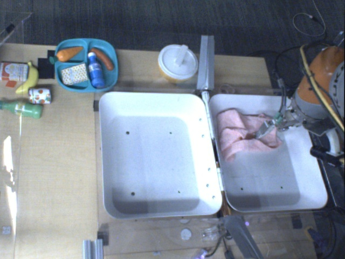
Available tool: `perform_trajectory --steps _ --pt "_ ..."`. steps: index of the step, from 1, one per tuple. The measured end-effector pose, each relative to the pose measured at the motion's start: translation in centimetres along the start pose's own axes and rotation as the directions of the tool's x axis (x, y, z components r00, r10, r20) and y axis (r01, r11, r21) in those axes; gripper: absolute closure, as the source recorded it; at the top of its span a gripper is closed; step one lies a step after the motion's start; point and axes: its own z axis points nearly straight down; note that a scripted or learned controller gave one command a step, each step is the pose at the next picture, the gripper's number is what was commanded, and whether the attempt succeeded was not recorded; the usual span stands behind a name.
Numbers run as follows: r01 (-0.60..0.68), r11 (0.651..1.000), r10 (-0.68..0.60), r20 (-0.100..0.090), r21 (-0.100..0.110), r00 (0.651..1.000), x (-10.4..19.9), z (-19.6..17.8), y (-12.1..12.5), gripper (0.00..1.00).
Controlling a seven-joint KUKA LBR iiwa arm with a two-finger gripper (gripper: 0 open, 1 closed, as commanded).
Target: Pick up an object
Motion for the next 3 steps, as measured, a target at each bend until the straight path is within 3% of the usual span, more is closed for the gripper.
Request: perform_trajectory --steps 1,2,3 --pt "0.002 1.0 -0.002 0.003 -0.007 1.0 0.0 -1.3 0.3 1.0" --pt "-0.073 0.997 0.073 -0.003 0.005 0.997 5.7 -6.8 1.4 1.0" --pt "0.043 0.999 -0.043 -0.004 0.005 0.999 7.9 -8.9 6.6 1.0"
